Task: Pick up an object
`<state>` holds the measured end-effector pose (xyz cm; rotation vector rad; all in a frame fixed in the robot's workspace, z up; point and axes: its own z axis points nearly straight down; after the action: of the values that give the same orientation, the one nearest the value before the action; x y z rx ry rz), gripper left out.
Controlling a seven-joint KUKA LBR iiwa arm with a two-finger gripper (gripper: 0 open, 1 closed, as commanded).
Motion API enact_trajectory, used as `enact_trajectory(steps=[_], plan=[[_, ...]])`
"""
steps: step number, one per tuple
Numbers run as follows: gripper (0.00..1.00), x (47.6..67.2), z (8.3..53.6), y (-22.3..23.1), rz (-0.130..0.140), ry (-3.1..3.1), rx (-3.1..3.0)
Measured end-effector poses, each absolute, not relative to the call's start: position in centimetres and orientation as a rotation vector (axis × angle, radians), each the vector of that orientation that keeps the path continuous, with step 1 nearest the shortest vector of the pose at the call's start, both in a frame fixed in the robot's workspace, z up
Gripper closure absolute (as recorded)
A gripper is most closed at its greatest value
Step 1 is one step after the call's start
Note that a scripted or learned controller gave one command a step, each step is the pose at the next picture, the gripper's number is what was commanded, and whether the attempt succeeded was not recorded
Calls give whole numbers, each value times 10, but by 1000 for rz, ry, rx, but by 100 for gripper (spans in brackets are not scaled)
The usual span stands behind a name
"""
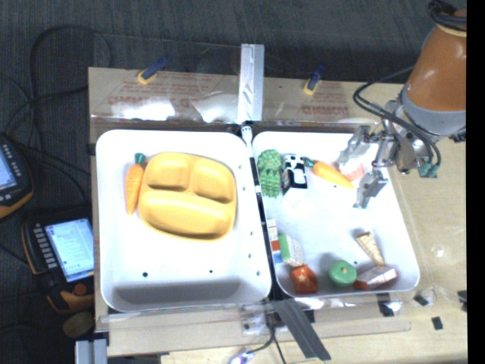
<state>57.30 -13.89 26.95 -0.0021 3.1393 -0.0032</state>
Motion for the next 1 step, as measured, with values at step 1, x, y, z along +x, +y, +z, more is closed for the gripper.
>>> enact_trajectory(steps=[1], plan=[[0,546,90,-150,-2,3120,259]])
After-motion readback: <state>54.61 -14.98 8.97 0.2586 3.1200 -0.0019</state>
